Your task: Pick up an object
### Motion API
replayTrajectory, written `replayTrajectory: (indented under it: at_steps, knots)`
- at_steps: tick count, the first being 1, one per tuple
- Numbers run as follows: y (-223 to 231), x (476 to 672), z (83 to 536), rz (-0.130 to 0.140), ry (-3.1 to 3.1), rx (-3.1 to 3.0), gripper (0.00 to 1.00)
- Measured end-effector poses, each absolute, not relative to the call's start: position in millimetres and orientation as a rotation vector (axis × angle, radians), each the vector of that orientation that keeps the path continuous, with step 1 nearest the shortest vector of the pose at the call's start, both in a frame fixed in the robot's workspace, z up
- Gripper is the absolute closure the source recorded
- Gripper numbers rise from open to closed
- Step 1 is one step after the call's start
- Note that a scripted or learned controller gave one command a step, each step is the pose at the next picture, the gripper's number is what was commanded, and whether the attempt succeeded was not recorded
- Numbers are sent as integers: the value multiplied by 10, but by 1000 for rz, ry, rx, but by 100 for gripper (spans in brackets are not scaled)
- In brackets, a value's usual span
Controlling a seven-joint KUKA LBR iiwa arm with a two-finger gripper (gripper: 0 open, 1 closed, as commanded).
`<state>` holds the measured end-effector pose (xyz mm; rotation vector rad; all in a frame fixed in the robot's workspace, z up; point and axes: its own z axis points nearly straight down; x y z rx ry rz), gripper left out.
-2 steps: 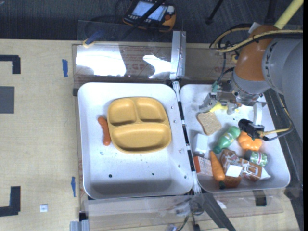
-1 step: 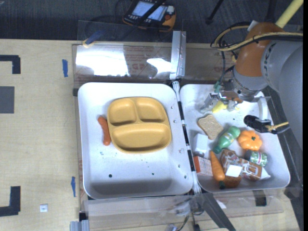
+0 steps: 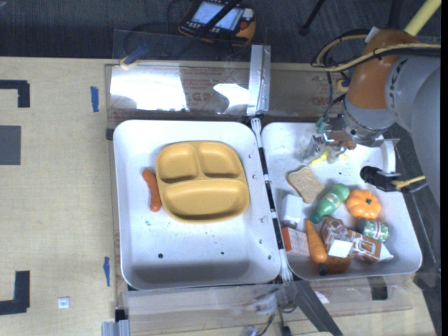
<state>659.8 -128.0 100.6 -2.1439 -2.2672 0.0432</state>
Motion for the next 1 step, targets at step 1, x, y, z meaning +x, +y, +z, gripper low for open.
replayTrajectory:
  at_steps: [1]
  knots:
    - [-747,6493,1853,-2,-2360,-2077,100]
